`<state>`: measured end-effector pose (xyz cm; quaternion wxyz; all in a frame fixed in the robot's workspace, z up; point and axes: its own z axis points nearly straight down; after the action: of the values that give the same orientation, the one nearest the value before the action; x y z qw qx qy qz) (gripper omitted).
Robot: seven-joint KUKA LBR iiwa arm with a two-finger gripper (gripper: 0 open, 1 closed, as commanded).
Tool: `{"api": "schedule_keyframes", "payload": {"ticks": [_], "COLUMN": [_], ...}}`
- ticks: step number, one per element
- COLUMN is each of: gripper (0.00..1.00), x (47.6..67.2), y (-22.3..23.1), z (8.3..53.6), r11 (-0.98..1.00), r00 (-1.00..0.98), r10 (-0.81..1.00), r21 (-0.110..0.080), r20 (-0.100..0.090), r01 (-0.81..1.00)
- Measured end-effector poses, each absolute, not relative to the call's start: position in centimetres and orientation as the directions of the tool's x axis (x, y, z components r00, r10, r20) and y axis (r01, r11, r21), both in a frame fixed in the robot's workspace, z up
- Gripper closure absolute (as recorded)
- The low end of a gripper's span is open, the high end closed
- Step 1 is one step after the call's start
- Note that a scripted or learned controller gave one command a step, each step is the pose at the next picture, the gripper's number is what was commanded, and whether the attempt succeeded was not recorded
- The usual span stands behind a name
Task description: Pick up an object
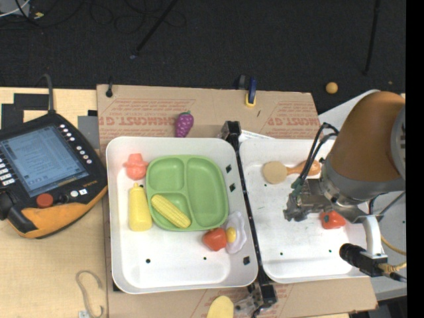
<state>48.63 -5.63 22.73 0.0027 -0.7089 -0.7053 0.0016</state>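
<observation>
From the camera above the table, the arm (368, 144) reaches in from three o'clock and its claw (299, 209) hangs low over the right bin (291, 260), dark against the white floor; whether it is released or clenched I cannot tell, since the wrist covers most of it. The nearest things it could take are a red toy (333, 220) just beside the claw at its three o'clock, partly under the wrist, and a wooden spoon (281, 171) lying up at about eleven o'clock from the claw, its round head toward the bins' shared wall. The left bin (165, 270) holds a green divided plate (187, 191) with a corn cob (171, 211) in its lower compartment, a yellow bottle (139, 208) touching the plate at its nine o'clock, a pink toy (135, 167) at its ten o'clock, and a red tomato (215, 239) at its five o'clock. The risk, as I judge it, is that the claw closes on bare floor: it sits between the red toy and the spoon rather than over either, so a grasp here could come up with nothing, or nudge the red toy further under the wrist.
</observation>
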Motion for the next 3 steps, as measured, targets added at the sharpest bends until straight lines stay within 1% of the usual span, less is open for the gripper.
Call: {"api": "schedule_keyframes", "payload": {"ticks": [1,2,3], "gripper": [1.0,1.0,1.0], "x": [49.7,49.9,50.4], "y": [-5.0,-5.4,-4.7], "z": [23.7,21.7,22.1], "r11": [-0.001,-0.001,-0.001], "r00": [0.001,0.001,0.001], "r10": [1.0,1.0,1.0], "r21": [-0.002,-0.006,-0.003], "r20": [0.001,0.001,0.001], "r01": [1.0,1.0,1.0]}}
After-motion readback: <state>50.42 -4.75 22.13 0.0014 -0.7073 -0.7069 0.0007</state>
